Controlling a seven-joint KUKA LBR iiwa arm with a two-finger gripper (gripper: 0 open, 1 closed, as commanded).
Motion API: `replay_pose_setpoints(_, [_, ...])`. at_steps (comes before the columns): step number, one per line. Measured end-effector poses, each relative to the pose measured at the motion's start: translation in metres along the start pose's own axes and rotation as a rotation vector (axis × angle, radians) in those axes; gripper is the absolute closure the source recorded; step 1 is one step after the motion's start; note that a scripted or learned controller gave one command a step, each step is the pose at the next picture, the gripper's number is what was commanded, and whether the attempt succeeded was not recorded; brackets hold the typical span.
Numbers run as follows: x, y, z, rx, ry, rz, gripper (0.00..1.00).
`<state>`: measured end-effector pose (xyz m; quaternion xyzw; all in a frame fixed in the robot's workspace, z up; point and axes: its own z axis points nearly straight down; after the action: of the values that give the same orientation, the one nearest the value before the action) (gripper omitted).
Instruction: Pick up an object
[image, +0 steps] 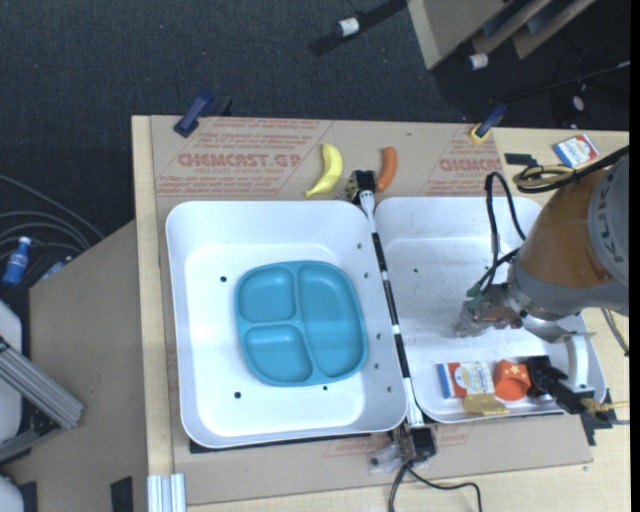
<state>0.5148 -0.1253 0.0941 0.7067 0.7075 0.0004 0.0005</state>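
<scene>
Finds the gripper (490, 312) low over the middle of the right bin (430, 240), on that bin's bare floor, with nothing visibly held. Cannot tell from this slant whether open or closed, since the grey wrist covers the tip. Puts the nearest candidates in a small cluster against the right bin's near wall: a red-and-white packet (466, 378) toward the bin's near-left part, an orange-red lump (512, 380) just right of it and seemingly touching it, and a small tan piece (484, 404) tucked closest to the near wall below the two. Reads the key relation thus: cluster lies from the gripper toward the right bin's near wall, close but clearly apart, almost straight toward the camera with only a slight sideways offset. Takes the packet's long axis as running roughly parallel to the right bin's near wall, so judges a grasp across its short side to need closing along the bin's near-far line. Rates the crowding and the wall as the main risk, with little room on the near side. Notes other things farther off: a blue divided plate (300, 322) in the left bin (190, 250) beside the right bin, plus a banana (325, 170) and an orange carrot-like toy (386, 168) on the board beyond the right bin's far-left corner.
</scene>
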Motion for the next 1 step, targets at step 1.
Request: replay_pose_setpoints(1, [0.0001,0.0001,-0.0096,0.000,0.000,0.000,1.00])
